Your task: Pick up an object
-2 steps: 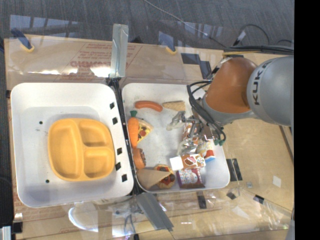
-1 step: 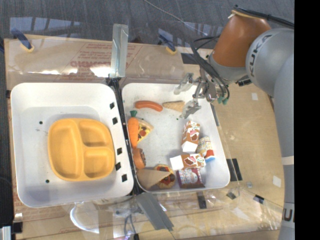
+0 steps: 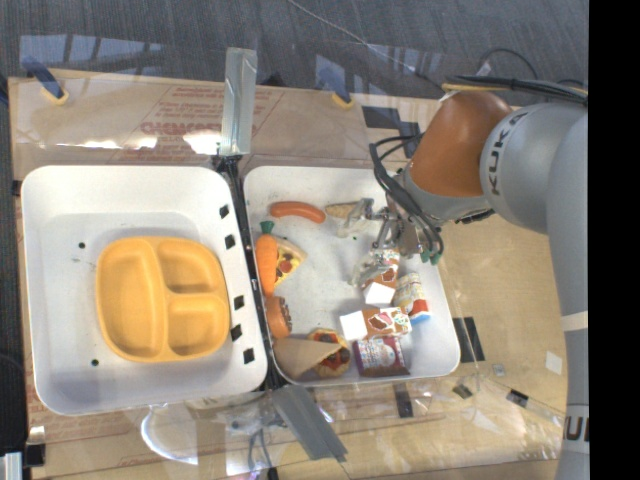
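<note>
Brown cardboard-lined surface [image 3: 120, 118] carries 2 shallow white plastic bins [image 3: 60, 183]; dark grey ribbed floor [image 3: 150, 8] at 12 o'clock. End effector [image 3: 385, 233], opening indiscernible, hovers over right bin's toy-food pile [image 3: 385, 313]; red sausage [image 3: 297, 211] at its 9 o'clock.

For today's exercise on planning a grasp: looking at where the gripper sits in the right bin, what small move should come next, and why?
Probably a short descent. The gripper hangs over the right bin, above a small packet, with nothing visibly between its fingers.
</note>
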